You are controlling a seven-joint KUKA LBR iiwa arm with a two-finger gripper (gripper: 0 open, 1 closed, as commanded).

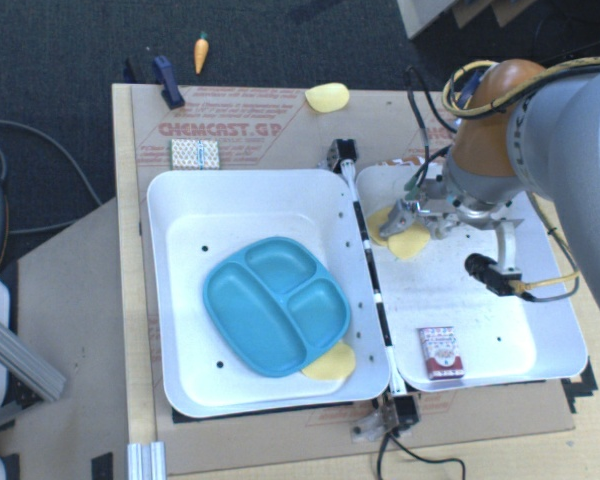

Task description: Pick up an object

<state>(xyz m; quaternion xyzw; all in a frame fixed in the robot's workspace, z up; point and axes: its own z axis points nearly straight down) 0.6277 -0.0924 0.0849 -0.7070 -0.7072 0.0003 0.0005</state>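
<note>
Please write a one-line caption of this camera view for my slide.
Arm's gripper lowered over yellow pieces in the right bin; a blue divided plate lies in the left bin.

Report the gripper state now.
Gripper: low over the right white bin, right by a flat yellow piece; open or shut cannot be told.

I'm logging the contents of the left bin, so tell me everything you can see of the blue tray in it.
The blue tray is a light blue divided plate, plastic by its look, with rounded corners and three shallow compartments: one long one on its left and two smaller ones on the right. It lies flat and right side up, turned at an angle, on the floor of the left white bin. Its compartments hold nothing. A pale yellow object sits at its lower right edge, partly tucked under the rim.
</note>
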